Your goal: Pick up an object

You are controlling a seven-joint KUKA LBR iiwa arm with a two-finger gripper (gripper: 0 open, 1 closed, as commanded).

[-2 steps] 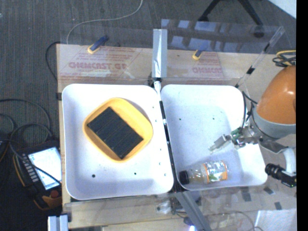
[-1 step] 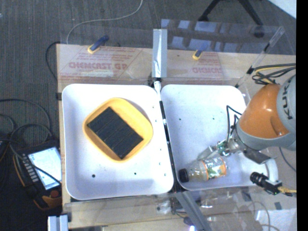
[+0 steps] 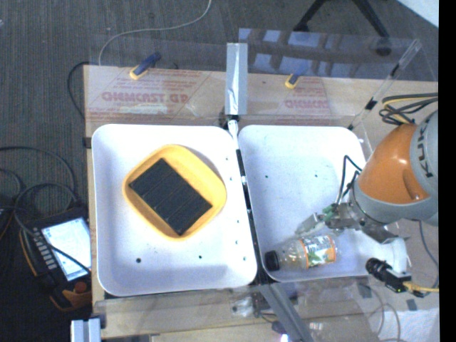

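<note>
Looking down at two white bins. Left bin [image 3: 107, 262]: yellow dish [image 3: 175, 190] with a dark pad inside. Right bin [image 3: 299, 155]: clear bottle [image 3: 303, 253] lying near the front edge. Gripper [image 3: 335, 218] just above the bottle, far too hidden to tell its state.

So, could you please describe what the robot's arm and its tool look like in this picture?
The arm is grey with a broad, rounded orange band above the wrist, and dark lettering shows on the grey shell at the right edge. Black cables loop beside the band. The tool below it is a small, metallic grey assembly.
</note>
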